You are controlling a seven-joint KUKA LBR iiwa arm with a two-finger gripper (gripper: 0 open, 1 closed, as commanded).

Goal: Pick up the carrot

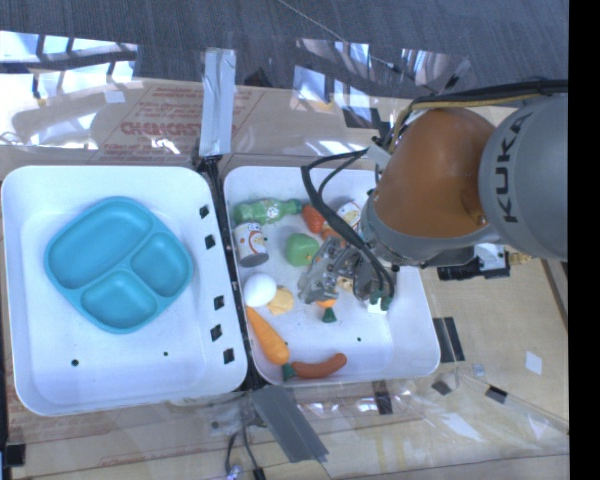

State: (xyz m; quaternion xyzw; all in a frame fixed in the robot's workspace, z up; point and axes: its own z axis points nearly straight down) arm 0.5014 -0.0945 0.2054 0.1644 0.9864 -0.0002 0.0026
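Though it looks a light, stiff, smooth toy, the carrot (268,337) tapers, so its thick middle seems the surest hold; it lies low-left in the right bin (412,340). Farther back, the gripper (332,278) hovers; finger spacing unclear.

1. A blue divided plate (120,264) is lying in the left white bin (40,368), its three compartments facing up.
2. A small can (251,243) is standing near the left wall of the right white bin (420,343), with a green bottle-like item (267,210) lying just behind it.
3. A white egg (259,290) is resting beside a small yellow piece (281,302), below the can.
4. A green, rounded toy (302,248) is sitting near the bin's middle.
5. A brown sausage (321,366) is lying along the near wall of the right bin.
6. Grey tape (216,103) is running across brown cardboard (130,118) behind both bins.
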